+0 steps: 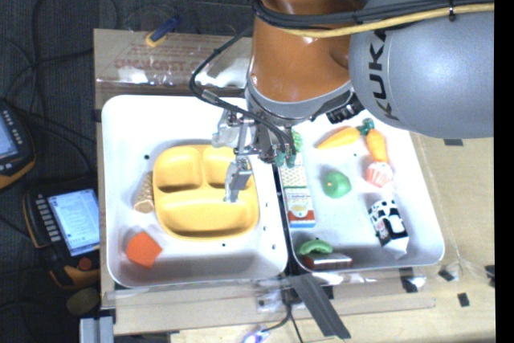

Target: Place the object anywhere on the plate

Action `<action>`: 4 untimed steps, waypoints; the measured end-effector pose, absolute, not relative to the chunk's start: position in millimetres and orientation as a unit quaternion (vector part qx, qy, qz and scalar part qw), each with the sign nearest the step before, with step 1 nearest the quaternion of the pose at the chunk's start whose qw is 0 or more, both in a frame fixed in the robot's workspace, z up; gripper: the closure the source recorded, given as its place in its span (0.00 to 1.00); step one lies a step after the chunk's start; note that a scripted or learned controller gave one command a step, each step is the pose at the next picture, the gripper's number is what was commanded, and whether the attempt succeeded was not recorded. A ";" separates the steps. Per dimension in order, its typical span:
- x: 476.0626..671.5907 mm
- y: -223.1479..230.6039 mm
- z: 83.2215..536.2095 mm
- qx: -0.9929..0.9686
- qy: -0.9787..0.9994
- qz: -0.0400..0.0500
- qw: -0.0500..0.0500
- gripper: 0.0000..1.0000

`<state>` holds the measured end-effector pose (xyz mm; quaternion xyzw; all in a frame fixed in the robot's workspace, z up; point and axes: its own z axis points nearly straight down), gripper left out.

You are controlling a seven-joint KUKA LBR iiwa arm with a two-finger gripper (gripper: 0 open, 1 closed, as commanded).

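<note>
Claw (pixel 238 182) tips blurred over plate (pixel 193 213)

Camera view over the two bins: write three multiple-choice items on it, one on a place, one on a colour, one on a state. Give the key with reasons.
1. Where does the yellow plate lie?
A. in the left bin
B. in the right bin
C. on the floor

2. What colour is the block in the left bin's near corner?
A. blue
B. orange
C. purple

3. Where does the gripper hang?
A. over the carrot
B. over the plate
C. outside both bins

Key: 1 A, the plate sits inside the left bin's walls. 2 B, the block beside the plate's near left corner is orange. 3 B, the gripper is seen against the plate's right part, while the carrot lies in the right bin.
</note>
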<state>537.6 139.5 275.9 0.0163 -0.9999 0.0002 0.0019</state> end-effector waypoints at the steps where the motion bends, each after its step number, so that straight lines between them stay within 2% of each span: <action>1: 569.8 93.2 359.4 0.024 -1.000 0.001 0.001 0.00; 2: 571.1 92.9 365.7 0.024 -1.000 0.002 0.002 1.00; 3: 508.4 91.4 467.2 0.190 -0.982 0.000 0.000 1.00; 4: 513.9 108.3 482.3 0.327 -0.945 0.000 0.000 1.00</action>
